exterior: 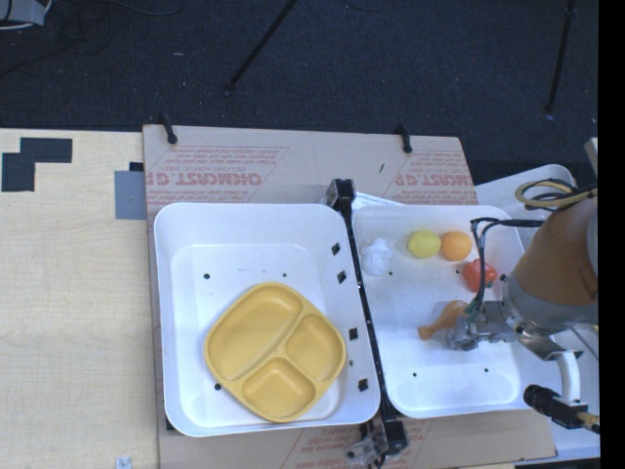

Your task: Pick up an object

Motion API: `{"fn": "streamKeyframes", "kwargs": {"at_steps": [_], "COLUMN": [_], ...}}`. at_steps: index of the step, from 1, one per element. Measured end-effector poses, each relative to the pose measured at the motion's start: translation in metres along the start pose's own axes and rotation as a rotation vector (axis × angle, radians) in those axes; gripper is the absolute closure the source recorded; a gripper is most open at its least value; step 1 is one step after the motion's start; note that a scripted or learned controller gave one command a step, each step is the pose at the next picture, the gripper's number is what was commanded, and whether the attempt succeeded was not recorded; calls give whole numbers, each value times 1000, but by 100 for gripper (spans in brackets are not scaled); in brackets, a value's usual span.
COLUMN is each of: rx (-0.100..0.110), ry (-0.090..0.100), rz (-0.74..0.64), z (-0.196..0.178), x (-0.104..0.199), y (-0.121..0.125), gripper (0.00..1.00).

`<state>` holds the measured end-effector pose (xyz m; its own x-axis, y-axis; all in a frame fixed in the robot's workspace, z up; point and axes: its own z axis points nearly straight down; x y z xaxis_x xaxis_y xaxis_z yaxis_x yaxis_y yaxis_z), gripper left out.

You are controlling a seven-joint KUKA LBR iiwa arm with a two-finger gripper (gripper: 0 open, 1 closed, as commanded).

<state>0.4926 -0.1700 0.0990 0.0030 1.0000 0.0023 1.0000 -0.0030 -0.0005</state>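
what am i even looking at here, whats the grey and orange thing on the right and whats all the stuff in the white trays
The grey and orange thing is a robot arm, reaching in from the right. A single camera fixed above the bench looks down at a slant. At the arm's tip is a gripper, the part meant to pick things up; it sits low in the right bin, beside a tan object. Whether it holds anything is unclear. That bin also has a yellow ball, an orange ball, a red object and a whitish lump. The left bin holds a yellow divided plate.
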Motion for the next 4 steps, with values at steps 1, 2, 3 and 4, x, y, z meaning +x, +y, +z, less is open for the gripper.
{"fn": "streamKeyframes", "kwargs": {"at_steps": [1,2,3,4], "rx": [0,-2,0,0], "ry": [-2,-2,-2,0], "rz": [-4,-4,-4,-8], "z": [-56,-99,-133,-137], "x": [8,11,10,63], "y": [-4,-1,0,11], "gripper": [100,100,100,100]}}
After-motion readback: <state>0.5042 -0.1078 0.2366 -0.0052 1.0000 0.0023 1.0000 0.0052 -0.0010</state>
